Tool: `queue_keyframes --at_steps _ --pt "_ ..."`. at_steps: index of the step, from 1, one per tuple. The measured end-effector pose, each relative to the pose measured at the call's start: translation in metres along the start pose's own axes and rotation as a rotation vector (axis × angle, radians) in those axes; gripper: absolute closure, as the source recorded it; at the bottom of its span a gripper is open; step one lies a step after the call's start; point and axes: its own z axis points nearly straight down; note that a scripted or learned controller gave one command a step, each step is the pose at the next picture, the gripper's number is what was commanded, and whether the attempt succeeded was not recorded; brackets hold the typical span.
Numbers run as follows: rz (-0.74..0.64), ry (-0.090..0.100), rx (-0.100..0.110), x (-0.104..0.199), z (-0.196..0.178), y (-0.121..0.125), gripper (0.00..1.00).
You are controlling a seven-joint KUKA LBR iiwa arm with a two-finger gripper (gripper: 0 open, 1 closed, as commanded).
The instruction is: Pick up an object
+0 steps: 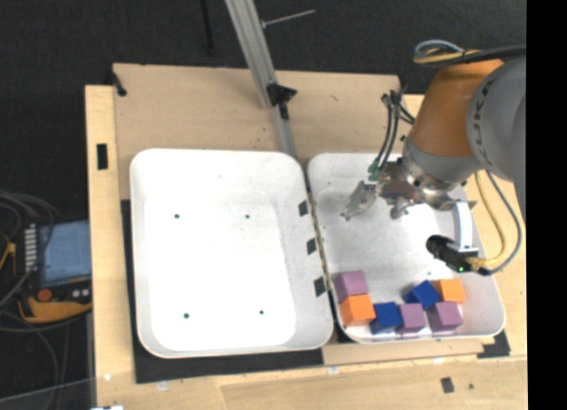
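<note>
The gripper (379, 200) hung over the upper, bare part of the right bin (330, 169), its two fingers spread apart with nothing between them. The blocks lay well apart from it, all crowded along the bin's near edge: a purple block (350, 282) sitting just above an orange block (358, 309), a blue block (387, 315) beside that, then a second purple block (413, 317), a third purple one (446, 314), and behind these a second blue block (424, 294) touching a second orange block (451, 290). From the gripper, every block lay toward the bottom of the view, so the coming move looked like a travel down the bin before any descent. The first purple block and the orange one under it seemed nearest, lying almost straight below the fingers and close to the bin's left wall. The blocks were roughly cubic, with no long axis to align to. The left bin (213, 165) held no blocks.
</note>
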Motion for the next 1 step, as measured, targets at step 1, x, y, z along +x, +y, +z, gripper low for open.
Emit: queue_keyframes --at_steps 1 --pt "0.003 0.001 0.000 0.0011 0.0616 0.0035 0.00"
